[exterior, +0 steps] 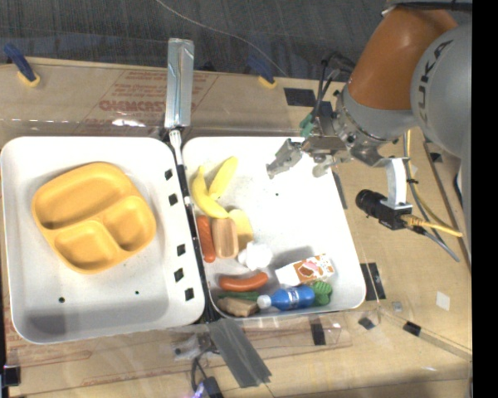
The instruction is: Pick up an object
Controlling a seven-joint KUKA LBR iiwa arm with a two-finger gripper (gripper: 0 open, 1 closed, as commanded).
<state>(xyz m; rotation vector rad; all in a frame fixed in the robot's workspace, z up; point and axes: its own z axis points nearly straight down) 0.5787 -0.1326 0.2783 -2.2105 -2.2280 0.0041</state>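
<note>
My gripper [301, 163] hangs over the far part of the right bin [307, 214], its fingers spread open with nothing between them. Toy food lies along that bin's left and near sides. There are yellow bananas [212, 185], a hot dog in a bun [222, 237], a white piece [255, 255] and a red sausage [242, 282]. A blue bottle [289, 298], a small orange and white carton [314, 269] and a green piece [323, 293] lie further along. All of these sit nearer and to the left of the gripper, apart from it.
The left bin [21, 297] holds a yellow divided tray [94, 214]. A metal bar [179, 81] stands at the far end of the wall between the bins. Bare white floor lies under and to the right of the gripper.
</note>
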